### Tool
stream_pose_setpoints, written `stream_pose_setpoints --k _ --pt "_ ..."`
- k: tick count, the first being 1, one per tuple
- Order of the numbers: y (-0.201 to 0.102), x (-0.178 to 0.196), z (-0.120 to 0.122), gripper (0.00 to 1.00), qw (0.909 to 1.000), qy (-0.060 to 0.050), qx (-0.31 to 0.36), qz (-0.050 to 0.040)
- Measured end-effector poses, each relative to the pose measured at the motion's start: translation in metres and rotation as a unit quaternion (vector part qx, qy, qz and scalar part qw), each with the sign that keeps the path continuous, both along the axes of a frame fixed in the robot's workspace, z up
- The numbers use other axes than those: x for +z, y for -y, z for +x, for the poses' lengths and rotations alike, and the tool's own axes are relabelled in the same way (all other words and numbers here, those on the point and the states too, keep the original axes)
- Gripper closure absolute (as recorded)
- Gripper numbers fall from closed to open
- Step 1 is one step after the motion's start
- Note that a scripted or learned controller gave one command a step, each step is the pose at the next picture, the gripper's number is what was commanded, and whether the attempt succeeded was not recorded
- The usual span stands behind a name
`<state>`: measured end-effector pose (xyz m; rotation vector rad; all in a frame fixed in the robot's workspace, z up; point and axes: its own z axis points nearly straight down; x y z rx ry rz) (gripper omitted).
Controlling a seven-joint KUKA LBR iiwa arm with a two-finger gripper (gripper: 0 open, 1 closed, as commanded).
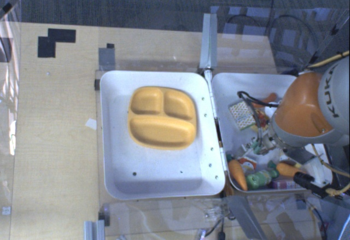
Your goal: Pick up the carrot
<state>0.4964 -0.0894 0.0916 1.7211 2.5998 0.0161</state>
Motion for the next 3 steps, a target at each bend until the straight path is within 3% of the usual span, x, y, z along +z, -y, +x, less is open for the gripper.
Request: stream_pose_setpoints --k 1,2,3 --pt "-0.067 0.094 -0.008 0.00 0.9977 -0.009 -0.067 0.0033" --pt "-0.034 0.043 -0.008 0.00 0.9988 -0.010 -0.048 0.0028" --pt "0.000 -0.002 -0.006 0.00 0.9998 -0.007 0.017 0.0029"
